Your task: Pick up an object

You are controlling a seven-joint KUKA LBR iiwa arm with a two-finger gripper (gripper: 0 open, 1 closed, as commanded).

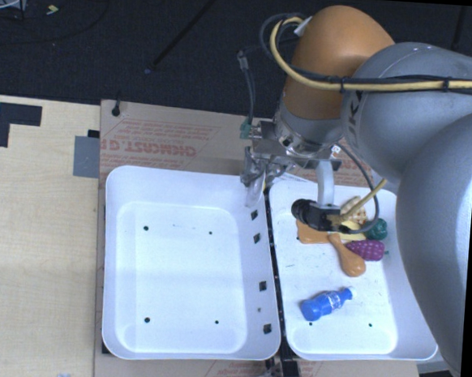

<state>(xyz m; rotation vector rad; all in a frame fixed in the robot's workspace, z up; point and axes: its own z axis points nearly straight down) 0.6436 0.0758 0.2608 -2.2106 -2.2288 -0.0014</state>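
The claw (pixel 257 177) hangs over the bins' back edge; I cannot tell its state. Nothing looks picked up yet; the blue bottle (pixel 324 304) lies in the right bin (pixel 387 338).

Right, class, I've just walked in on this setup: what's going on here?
A grey robot arm with an orange band reaches in from the right, its gripper hanging over the far end of the rim between two white bins. It holds nothing that can be seen. The right bin contains a blue bottle, a purple grape bunch, an orange spoon-like piece and a few more toys in a cluster. No object has been picked up yet.
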